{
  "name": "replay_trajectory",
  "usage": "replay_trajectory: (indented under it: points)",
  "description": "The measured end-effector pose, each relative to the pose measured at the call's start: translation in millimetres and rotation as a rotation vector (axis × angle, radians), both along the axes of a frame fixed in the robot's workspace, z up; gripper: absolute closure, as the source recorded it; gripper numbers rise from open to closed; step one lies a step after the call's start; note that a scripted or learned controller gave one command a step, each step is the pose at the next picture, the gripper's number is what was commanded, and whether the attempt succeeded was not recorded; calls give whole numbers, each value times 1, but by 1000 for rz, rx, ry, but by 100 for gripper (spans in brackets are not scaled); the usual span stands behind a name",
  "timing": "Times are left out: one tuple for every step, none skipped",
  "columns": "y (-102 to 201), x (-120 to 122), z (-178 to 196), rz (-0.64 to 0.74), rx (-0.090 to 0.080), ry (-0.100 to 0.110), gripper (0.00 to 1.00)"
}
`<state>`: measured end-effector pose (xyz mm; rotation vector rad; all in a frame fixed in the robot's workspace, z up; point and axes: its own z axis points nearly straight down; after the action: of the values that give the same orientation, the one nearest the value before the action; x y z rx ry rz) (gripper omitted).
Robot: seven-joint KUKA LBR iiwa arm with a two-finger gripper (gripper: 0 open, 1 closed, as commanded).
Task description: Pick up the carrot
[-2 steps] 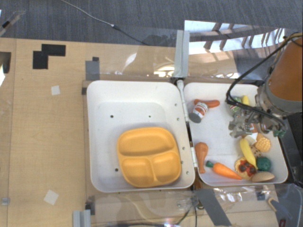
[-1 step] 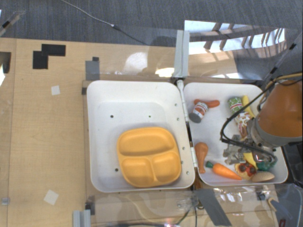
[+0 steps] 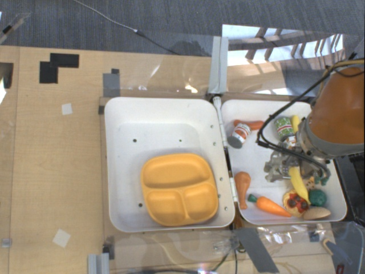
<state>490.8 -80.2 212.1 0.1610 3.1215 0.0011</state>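
Observation:
The carrot (image 3: 270,206), orange with a small green top at its left end, lies flat near the front edge of the right bin (image 3: 251,153). My gripper (image 3: 277,168) hangs over the middle of that bin, a little behind and to the right of the carrot, apart from it. The grey arm with its orange band (image 3: 341,112) reaches in from the right and hides part of the bin's right side. Nothing is seen held by the gripper.
Around the carrot lie a tan drumstick (image 3: 243,184), a yellow banana (image 3: 298,180), a pizza slice (image 3: 295,202) and a green item (image 3: 317,197). Two small cans (image 3: 240,133) (image 3: 284,128) lie at the back. The left bin (image 3: 122,153) holds a yellow divided plate (image 3: 178,188).

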Motion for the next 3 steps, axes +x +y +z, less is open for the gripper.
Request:
replay_trajectory:
  points:
    - [-64, -2, -11, 410, -7, 7, 100]
    - [-47, 36, 91, 633, -12, 0, 100]
    - [-104, 30, 78, 1136, -14, 7, 100]
